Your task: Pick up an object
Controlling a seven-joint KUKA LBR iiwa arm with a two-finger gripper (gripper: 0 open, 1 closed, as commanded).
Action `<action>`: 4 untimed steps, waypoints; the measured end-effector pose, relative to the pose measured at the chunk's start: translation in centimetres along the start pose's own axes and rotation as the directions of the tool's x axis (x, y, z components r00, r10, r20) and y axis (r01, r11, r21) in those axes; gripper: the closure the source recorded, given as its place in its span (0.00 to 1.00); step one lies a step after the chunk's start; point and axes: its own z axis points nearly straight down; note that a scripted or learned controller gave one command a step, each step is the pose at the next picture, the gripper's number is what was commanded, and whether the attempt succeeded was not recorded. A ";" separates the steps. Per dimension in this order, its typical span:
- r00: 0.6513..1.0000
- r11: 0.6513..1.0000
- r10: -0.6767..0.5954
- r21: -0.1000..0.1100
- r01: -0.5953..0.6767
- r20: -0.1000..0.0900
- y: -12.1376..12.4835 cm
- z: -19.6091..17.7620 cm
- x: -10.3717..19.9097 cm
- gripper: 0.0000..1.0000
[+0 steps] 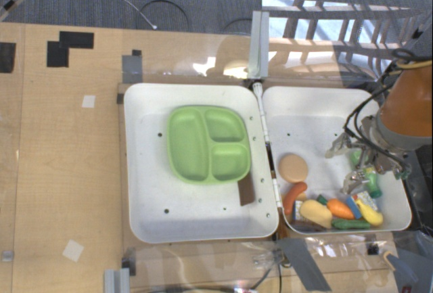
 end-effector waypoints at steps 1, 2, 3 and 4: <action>0.999 0.999 0.048 -0.001 -0.048 -0.001 -2.6 1.1 -5.5 0.00; 0.977 0.977 -0.214 -0.001 0.214 -0.001 -2.4 1.0 -3.5 0.00; 0.944 0.944 -0.329 -0.001 0.329 -0.001 -2.4 1.0 -4.2 0.00; 0.940 0.940 -0.342 0.000 0.342 0.000 -2.3 1.0 -3.9 0.00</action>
